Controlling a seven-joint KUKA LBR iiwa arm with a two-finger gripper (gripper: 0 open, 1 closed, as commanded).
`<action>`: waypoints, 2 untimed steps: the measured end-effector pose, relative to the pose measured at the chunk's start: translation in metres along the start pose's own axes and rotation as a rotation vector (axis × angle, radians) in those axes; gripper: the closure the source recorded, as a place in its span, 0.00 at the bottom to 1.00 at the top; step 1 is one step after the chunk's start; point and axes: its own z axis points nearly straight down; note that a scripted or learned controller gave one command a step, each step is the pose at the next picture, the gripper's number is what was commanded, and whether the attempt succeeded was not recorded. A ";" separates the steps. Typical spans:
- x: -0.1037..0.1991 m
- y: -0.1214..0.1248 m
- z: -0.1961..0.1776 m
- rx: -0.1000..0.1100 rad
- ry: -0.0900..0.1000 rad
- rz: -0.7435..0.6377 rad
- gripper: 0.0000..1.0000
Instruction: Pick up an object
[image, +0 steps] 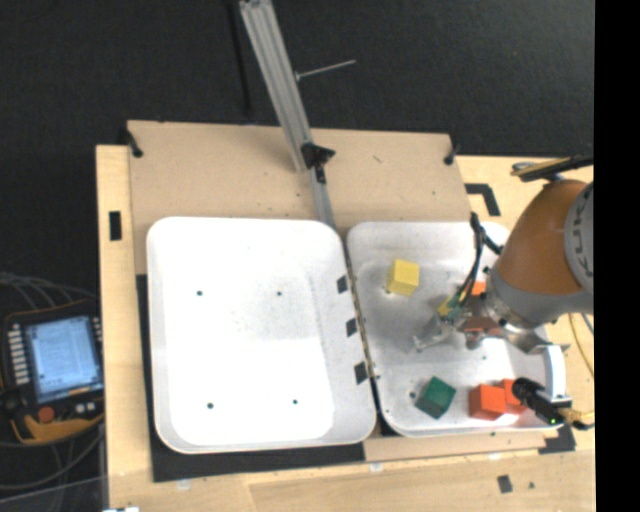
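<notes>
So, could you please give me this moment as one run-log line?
phase: reaching | end effector: over right white bin, between blocks | yellow block, green block, orange block: lying in bin

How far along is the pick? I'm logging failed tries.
Done: the arm has reached over the right bin. In hand: the gripper sits low between the yellow block and green block, with nothing visibly held. Left: grasping and lifting one; the orange block also lies untouched.
</notes>
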 end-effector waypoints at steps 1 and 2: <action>-0.002 0.003 -0.014 -0.011 -0.002 0.006 1.00; 0.004 -0.001 -0.062 -0.012 -0.002 -0.005 1.00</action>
